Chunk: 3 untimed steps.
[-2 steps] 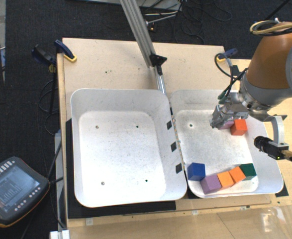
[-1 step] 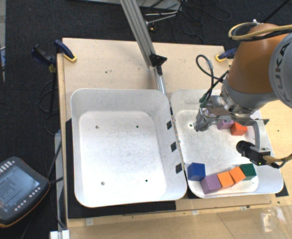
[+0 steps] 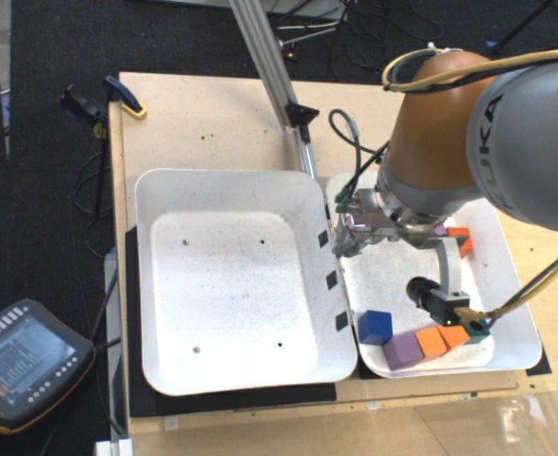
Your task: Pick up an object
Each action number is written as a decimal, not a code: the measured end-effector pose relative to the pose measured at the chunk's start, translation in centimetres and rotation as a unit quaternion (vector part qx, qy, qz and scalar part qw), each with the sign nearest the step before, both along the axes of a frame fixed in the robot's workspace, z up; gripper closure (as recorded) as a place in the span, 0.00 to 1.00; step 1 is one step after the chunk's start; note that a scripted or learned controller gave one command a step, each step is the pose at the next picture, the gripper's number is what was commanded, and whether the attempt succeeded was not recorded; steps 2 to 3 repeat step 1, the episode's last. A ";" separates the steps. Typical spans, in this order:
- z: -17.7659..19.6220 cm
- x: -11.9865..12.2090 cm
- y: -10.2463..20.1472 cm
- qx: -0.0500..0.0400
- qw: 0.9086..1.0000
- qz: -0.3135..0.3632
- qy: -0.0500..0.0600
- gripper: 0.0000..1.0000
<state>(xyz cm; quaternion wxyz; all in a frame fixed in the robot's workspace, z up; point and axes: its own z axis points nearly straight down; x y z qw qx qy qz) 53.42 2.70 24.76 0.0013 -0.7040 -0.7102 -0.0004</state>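
- Camera view put the gripper (image 3: pixel 353 234) over the far-left part of the right bin (image 3: pixel 378 278). Whether it was spread or closed could not be told.
- The step looked like the approach, with no object picked yet.
- The blue cube (image 3: pixel 375 327) lay nearest, at the bin's near-left, just left of a purple block (image 3: pixel 403 350) and an orange block (image 3: pixel 433 340).
- The next move would call for shifting nearer and descending over the cube.
- The cube had no long axis, and it sat slightly skewed to the bin wall.

Two bins (image 3: pixel 231 283) (image 3: pixel 504 266), two orange blocks (image 3: pixel 433 341) (image 3: pixel 460 241), one blue cube (image 3: pixel 375 327), one purple block (image 3: pixel 402 351)
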 end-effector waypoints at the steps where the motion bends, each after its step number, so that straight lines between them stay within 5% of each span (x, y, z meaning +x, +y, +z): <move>1: -0.3 -1.0 5.1 0.000 1.000 0.000 0.000 1.00; 3: -0.3 -1.0 5.1 0.000 1.000 0.000 0.000 1.00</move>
